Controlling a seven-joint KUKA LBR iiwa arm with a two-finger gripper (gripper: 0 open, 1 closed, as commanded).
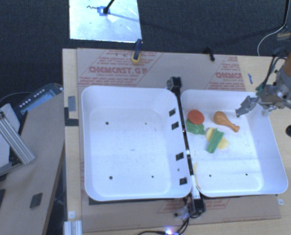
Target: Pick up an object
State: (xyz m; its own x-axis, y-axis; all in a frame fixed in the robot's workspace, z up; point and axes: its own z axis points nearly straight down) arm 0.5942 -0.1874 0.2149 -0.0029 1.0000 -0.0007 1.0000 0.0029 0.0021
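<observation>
My hand (253, 104) hangs at the far right rim of the right bin (275, 151), above and just right of the drumstick toy (226, 121). Two grey prongs show, one pointing left toward the drumstick and one to the right, so I judge the hand spread, with nothing between them.

All the candidates for picking sit in a loose cluster in the upper left part of the right bin. Taking the drumstick as my landmark: the red tomato-like piece (196, 116) lies to its left, with a green leafy piece (195, 128) touching that one from below. Below and left of the drumstick lie a green stick-shaped piece (214, 141) and a yellow piece (222, 142) pressed together, one partly over the other.

The drumstick stands apart from the rest, nearest to my hand, with bare bin floor around it. That makes it the sensible target, since prongs can come down on either side without nudging a neighbour. The left bin (131, 146) on the surface (118, 67) holds nothing I can see to pick.
</observation>
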